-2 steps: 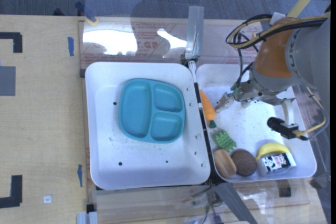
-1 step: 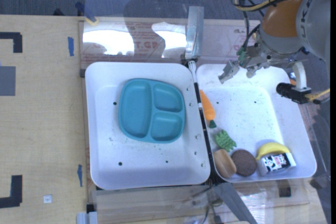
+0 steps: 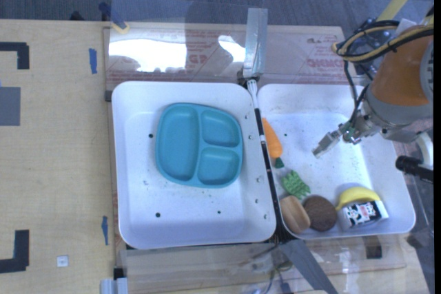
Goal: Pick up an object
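Note:
The right bin (image 3: pixel 386 169) holds several small items. An orange carrot (image 3: pixel 272 139) lies along its left wall, with a green toy (image 3: pixel 295 184) just below it. Along the front wall sit a tan bread-like piece (image 3: pixel 294 214), a brown round piece (image 3: pixel 320 211), a yellow banana (image 3: pixel 358 195) and a black-and-white carton (image 3: pixel 362 215). My gripper (image 3: pixel 325 145) hangs over the bare middle of the right bin, pointing left, apart from every item. Nothing shows in its grasp.
The left bin (image 3: pixel 131 169) holds a blue divided plate (image 3: pixel 200 146). A metal divider (image 3: pixel 255 45) stands at the back between the bins. The grey arm with its orange band (image 3: pixel 403 82) and cables covers the right bin's back right corner.

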Available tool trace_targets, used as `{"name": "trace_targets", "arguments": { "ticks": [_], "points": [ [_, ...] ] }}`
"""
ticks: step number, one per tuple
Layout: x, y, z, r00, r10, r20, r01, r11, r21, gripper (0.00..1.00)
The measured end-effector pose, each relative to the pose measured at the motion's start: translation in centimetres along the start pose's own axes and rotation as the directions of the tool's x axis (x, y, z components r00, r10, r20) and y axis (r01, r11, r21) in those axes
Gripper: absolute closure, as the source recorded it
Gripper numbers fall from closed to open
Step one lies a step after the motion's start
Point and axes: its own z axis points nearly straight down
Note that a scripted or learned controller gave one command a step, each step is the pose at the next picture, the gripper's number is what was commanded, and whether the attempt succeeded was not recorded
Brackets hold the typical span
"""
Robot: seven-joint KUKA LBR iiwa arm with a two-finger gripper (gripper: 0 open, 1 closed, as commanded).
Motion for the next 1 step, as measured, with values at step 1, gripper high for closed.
{"name": "trace_targets", "arguments": {
  "ticks": [1],
  "points": [
    [1.64, -7.47, 2.81, 0.999, 0.037, 0.003, -0.037, 0.999, -0.006, 0.0]
  ]
}}
